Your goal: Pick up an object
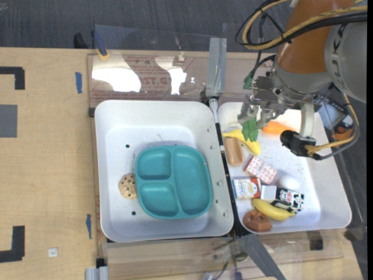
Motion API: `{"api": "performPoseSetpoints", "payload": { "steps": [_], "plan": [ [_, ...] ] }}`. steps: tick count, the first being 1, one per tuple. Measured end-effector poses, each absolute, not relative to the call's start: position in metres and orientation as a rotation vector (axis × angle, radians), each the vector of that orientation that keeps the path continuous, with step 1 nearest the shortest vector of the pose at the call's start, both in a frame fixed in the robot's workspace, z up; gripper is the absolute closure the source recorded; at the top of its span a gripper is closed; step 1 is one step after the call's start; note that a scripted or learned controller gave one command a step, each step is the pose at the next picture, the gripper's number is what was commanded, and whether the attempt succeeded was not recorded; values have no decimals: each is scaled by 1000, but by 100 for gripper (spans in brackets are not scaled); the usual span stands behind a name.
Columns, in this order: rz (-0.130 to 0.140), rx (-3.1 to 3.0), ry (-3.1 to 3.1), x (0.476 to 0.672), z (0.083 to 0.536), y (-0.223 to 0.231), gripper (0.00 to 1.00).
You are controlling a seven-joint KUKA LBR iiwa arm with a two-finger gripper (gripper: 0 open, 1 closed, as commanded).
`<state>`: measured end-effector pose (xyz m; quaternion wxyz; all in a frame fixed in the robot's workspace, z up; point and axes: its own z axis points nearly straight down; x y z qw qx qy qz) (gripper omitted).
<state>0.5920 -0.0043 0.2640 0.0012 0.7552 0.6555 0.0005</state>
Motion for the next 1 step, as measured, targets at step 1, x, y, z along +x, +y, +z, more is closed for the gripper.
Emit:
{"api": "performPoseSetpoints", "payload": {
  "steps": [1],
  "plan": [
    [4,2369,2058,593,274,-4,100]
  ]
}}
